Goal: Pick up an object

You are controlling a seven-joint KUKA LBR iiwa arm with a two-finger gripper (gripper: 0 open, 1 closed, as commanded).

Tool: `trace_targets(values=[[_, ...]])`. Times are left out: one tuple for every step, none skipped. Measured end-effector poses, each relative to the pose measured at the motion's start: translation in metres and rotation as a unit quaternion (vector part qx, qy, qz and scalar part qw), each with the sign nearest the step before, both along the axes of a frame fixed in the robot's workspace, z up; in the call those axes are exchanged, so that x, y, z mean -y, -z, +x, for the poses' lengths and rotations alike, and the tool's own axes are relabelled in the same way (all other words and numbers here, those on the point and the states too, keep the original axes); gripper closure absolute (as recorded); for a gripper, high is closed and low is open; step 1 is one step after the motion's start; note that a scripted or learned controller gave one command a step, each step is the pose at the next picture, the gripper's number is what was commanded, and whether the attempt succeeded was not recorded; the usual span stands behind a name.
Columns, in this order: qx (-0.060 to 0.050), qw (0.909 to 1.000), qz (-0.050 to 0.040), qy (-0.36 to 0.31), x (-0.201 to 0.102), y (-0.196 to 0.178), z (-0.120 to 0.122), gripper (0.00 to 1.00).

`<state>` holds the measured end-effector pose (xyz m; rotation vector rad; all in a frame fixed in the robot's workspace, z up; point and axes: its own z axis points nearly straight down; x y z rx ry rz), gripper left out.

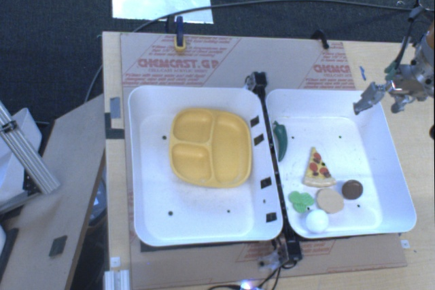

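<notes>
Hanging over the right bin's [380,146] far right corner, the jaws [370,100] sit too blurred to tell whether they are released or clenched. Nearest target, the pizza slice [317,168], lies down-left of them, its point aimed away from the camera.

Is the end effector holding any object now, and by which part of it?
Nothing is held: the end effector hangs above the right white bin's upper right corner, with no object between its fingers.

Two white bins [143,146], side by side. One yellow divided plate [209,147]. One green pepper [280,139]. One pizza slice [317,168]. One green leafy piece [300,200]. One tan disc [329,200]. One brown disc [352,189]. One white ball [316,221].
</notes>
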<state>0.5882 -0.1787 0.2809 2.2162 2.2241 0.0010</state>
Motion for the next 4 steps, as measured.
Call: trace_targets(values=[[-0.001, 1.0, 0.0002, 0.001, 0.006, 0.048, 0.007, 0.0], [-0.002, 1.0, 0.0006, 0.001, 0.006, 0.11, 0.004, 0.0], [-0.001, 1.0, 0.0006, 0.0, -0.002, 0.154, 0.006, 0.0], [0.002, 1.0, -0.0004, 0.0, -0.001, 0.141, 0.007, 1.0]])
